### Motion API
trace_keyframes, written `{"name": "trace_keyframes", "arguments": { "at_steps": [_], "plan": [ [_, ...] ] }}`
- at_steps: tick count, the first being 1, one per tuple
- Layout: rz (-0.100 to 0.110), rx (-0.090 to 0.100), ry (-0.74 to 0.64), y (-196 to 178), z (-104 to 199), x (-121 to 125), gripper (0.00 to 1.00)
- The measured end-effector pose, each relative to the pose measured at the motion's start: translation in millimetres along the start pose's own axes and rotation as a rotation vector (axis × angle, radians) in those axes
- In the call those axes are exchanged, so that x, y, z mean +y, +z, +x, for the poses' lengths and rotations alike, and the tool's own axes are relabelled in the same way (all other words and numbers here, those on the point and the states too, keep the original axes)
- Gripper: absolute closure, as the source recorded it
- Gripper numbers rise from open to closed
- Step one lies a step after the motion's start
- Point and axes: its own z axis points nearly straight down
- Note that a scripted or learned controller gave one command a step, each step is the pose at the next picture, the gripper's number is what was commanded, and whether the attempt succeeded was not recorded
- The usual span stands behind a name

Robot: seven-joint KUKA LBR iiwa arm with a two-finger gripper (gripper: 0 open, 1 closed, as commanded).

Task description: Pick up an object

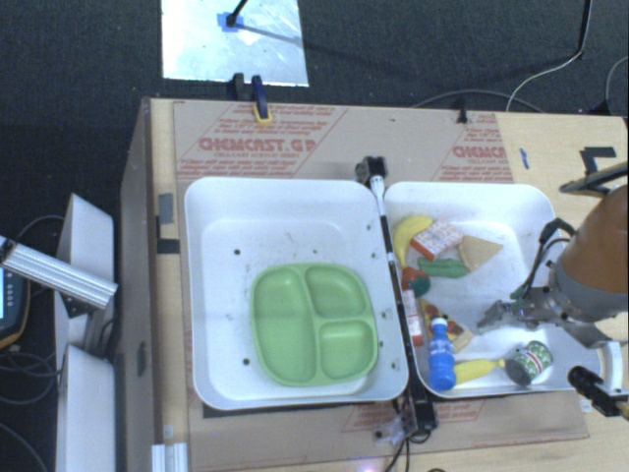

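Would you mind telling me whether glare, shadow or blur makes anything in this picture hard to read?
In the camera view, light is even and soft, with only faint shadows inside the left bin; the shiny sheet on the dark floor glares nearly white; the green plate is fairly sharp, while the crowded items in the right bin and the arm at the edge look soft and grainy.

A divided plate (314, 323) lies in the left bin (211, 214); the right bin (531, 205) holds several small items.
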Motion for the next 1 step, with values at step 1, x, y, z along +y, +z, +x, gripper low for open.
{"name": "trace_keyframes", "arguments": {
  "at_steps": [1],
  "plan": [
    [-0.002, 0.001, -0.002, 0.2, 90.9, 130.9, 0.00]
  ]
}}
